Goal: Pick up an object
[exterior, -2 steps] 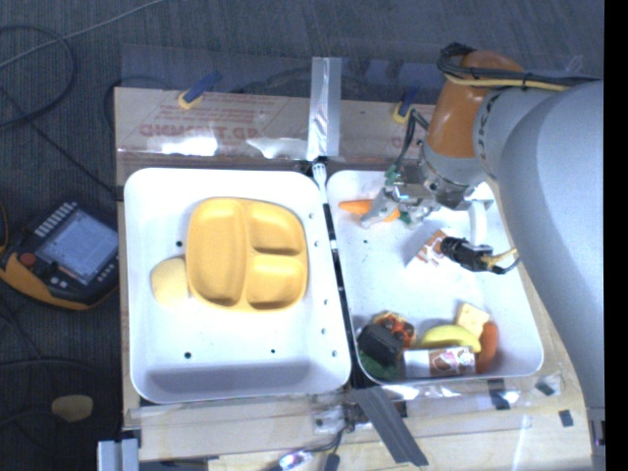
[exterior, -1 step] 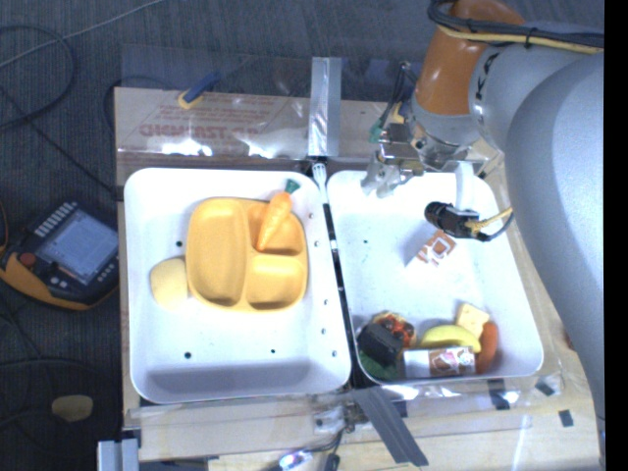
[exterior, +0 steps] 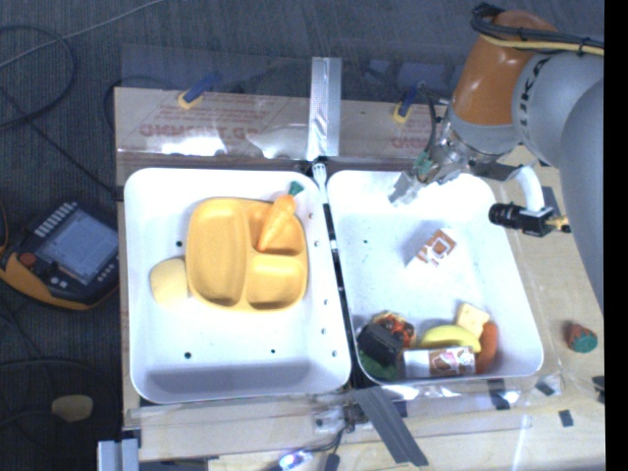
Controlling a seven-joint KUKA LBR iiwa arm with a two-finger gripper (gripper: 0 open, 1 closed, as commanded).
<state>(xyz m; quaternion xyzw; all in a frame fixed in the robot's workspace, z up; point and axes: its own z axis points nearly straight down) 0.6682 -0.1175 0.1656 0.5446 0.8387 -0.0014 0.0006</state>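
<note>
- Arm [exterior: 549, 77]: the grey arm with its orange band enters from the right and is angled down over the far corner of the right bin.
- Right bin [exterior: 373, 263]: holds the candidate objects. Most are crowded along the near wall; the centre floor is largely bare.
- Left bin [exterior: 147, 361]: holds a yellow divided tray [exterior: 235, 258], an orange carrot-shaped toy [exterior: 280, 226] resting on the tray's far right corner, and a pale yellow rounded object [exterior: 169, 283] touching the tray's left side.
- Gripper [exterior: 410, 189]: sits low near the far wall of the right bin, above bare floor. No object appears between its fingers. At this resolution the opening of the fingers cannot be determined.
- Near-wall cluster in the right bin: a dark object [exterior: 381, 341], a banana [exterior: 449, 337], a pale yellow block [exterior: 473, 317], an orange-red piece [exterior: 489, 340] and a small white labelled container [exterior: 444, 361], all touching or just beside each other.
- Small white-and-orange carton [exterior: 434, 248]: lies alone on the bin floor, between the gripper and the cluster, apart from both. It is the nearest object to the gripper.
- Task status: judged as not started or at approach stage. No object is lifted; every object rests in a bin. Remaining steps: position over a target, close on it, raise it clear.
</note>
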